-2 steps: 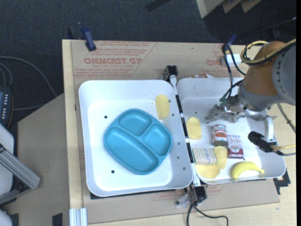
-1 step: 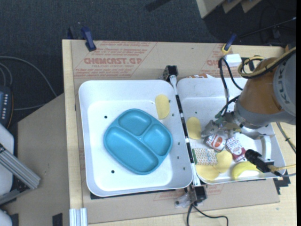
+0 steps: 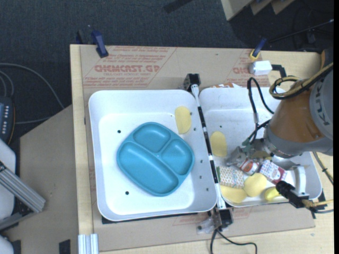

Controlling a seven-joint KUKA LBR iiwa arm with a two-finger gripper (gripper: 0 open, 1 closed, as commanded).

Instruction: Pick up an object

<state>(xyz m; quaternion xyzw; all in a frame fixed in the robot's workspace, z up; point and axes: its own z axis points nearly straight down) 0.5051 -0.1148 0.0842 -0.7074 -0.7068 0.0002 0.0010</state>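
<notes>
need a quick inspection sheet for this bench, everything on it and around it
surface: cardboard-topped bench bearing a left bin and a right bin.
job's things: blue divided plate and a yellow piece in the left bin; a pale yellow piece, yellow lemon-like items and a red-and-white packet in the right bin.
clutter: blue clips on the bench's far edge.
grippers: gripper low over the right bin's pile; grip unclear.
cables: black cable looping over the right bin.
surroundings: dark carpet.
</notes>
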